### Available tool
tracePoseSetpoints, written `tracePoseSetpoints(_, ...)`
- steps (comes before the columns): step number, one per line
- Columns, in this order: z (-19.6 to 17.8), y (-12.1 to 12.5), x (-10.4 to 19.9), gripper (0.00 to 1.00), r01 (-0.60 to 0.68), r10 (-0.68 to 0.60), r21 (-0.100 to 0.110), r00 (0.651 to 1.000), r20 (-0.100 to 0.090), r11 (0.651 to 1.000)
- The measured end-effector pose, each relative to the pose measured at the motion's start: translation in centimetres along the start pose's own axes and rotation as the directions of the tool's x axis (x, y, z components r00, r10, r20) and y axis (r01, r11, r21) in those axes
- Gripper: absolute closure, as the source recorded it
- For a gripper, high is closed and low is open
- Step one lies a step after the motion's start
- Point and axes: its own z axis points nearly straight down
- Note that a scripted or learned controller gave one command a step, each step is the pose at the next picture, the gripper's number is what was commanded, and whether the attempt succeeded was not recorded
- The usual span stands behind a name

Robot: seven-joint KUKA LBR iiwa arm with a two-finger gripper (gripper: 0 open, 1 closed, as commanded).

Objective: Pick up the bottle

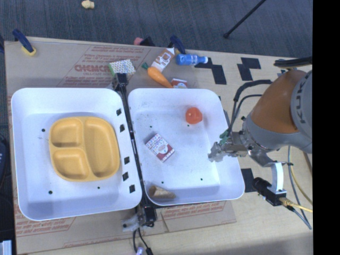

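Note:
A small blue bottle (190, 60) lies on its side on the cardboard behind the right bin (212, 97), outside it. Next to it on the left lies a brown bottle with a white and orange label (163, 59). My gripper (217, 152) hangs low over the right bin's right side, near its wall, far in front of both bottles. Nothing shows in its grasp. The grey arm with its orange band (276, 108) reaches in from the right.
The right bin holds a red round item (193, 116), a small red and white box (160, 147) and a brown piece (161, 194) at its front wall. A yellow divided plate (84, 147) sits in the left bin. A carrot (158, 77) and a green packet (122, 67) lie behind the bins.

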Motion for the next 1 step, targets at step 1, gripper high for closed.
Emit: tracePoseSetpoints(1,-0.72,-0.08,1.62,1.00,0.155,-0.155,0.001,0.988,-0.003,0.988)
